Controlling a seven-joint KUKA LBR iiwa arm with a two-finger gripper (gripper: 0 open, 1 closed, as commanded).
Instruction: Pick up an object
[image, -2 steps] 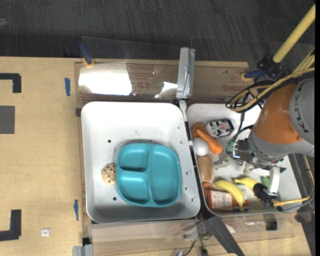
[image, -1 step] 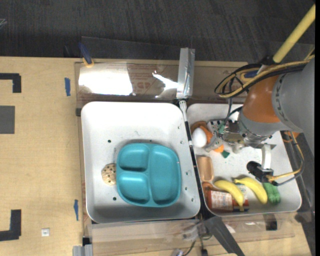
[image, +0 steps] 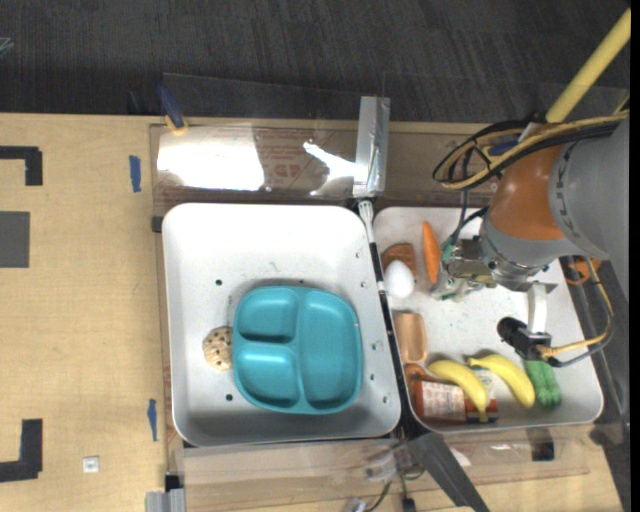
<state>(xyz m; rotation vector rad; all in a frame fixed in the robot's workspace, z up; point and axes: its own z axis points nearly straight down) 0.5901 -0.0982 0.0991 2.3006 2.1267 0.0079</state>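
Observation:
My gripper (image: 456, 282) hangs over the upper left part of the right bin (image: 580, 300), just right of an orange carrot (image: 430, 250). A white egg (image: 399, 279) lies left of the carrot, against a brown bread-like piece (image: 398, 255). Two yellow bananas (image: 490, 378) lie along the bin's front, with a green object (image: 544, 383) at their right end. A red-labelled can (image: 438, 400) lies on its side at the front left, and a tan oblong piece (image: 411, 336) sits above it. Nothing shows between the gripper and the bin floor.
The left bin (image: 200, 240) holds a teal divided plate (image: 298, 346) and a speckled cookie (image: 217, 347) at the plate's left side. A shiny clear sheet (image: 250, 160) and a metal bracket (image: 372, 145) stand behind the bins. The arm's grey and orange body (image: 560, 200) covers the right bin's upper right.

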